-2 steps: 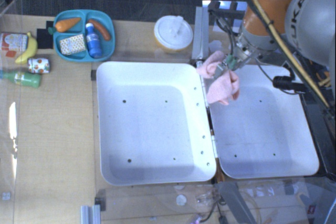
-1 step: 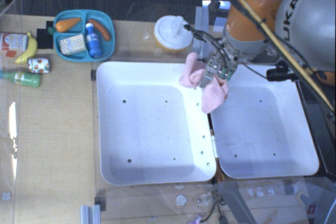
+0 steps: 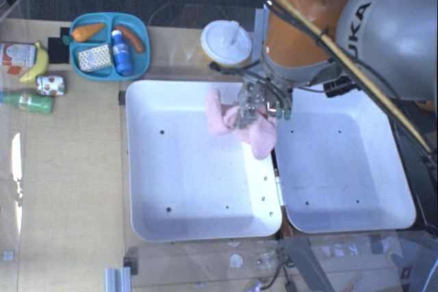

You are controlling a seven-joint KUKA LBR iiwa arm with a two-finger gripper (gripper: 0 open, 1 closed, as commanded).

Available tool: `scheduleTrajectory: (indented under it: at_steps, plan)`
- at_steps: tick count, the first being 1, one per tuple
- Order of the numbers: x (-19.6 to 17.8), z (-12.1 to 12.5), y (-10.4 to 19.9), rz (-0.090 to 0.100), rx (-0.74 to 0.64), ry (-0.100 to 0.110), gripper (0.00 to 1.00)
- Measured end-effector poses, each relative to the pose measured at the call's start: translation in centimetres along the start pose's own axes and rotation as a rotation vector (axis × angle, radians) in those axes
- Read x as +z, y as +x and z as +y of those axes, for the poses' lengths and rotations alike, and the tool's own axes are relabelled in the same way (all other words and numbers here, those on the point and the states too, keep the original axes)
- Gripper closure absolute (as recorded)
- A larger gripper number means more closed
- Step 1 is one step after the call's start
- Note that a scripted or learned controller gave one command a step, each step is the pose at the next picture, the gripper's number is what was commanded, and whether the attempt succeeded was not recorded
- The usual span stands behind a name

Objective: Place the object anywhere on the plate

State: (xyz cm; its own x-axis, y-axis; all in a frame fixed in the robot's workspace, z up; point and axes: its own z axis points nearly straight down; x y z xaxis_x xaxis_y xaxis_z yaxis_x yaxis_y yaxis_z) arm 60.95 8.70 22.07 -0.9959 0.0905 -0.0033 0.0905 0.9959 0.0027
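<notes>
A soft pink cloth (image 3: 241, 123) hangs crumpled from the robot's hand (image 3: 256, 109), pinched between its fingers, above the upper right corner of the left bin (image 3: 178, 208) at frame centre. A blue sectioned plate (image 3: 140, 31) waits on the wooden counter (image 3: 61, 181), upper left. The carry likely wants height to clear the bin's rim and a drop over the plate's middle.

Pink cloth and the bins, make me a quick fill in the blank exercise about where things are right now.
1. The pink cloth hangs over the right rim of the ____ white bin.
2. The blue divided plate sits on the bench beyond the left bin, toward its ____ corner.
3. The cup beside the arm has a ____ lid.

Missing words: left; left; white
</notes>
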Motion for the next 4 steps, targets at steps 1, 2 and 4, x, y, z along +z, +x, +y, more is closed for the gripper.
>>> scheduleTrajectory:
  at_steps: [1, 2, 4]
  plan:
    - [-0.8, 4.4, 2.0, 0.0, -0.093, 0.0, 1.0]
    - [0.2, 9.6, 3.4, -0.001, -0.095, -0.001, 1.0]
    - [-0.6, 14.3, 4.6, -0.004, -0.095, -0.002, 0.0]
